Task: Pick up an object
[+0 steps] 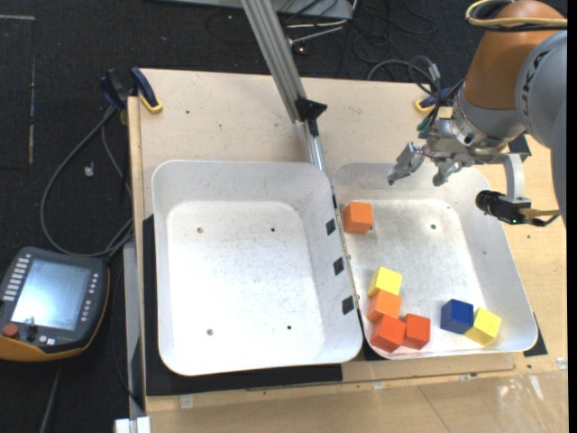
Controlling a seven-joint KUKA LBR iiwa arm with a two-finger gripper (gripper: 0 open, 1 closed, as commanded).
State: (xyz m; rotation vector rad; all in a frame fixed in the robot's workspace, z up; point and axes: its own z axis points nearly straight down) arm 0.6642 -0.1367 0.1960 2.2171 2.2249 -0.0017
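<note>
I see my gripper hovering above the right white plastic bin's far edge, fingers spread wide, holding nothing. The small orange cube sits nearby, apart. No readable writing.

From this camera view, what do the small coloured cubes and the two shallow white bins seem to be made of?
The small coloured cubes, such as the lone orange cube and the blue cube, look like painted wood or plastic: flat matte faces and crisp edges, though I cannot tell which. The right shallow white bin and the left shallow white bin look like moulded plastic, with rounded rims and a dull, speckled finish.
</note>
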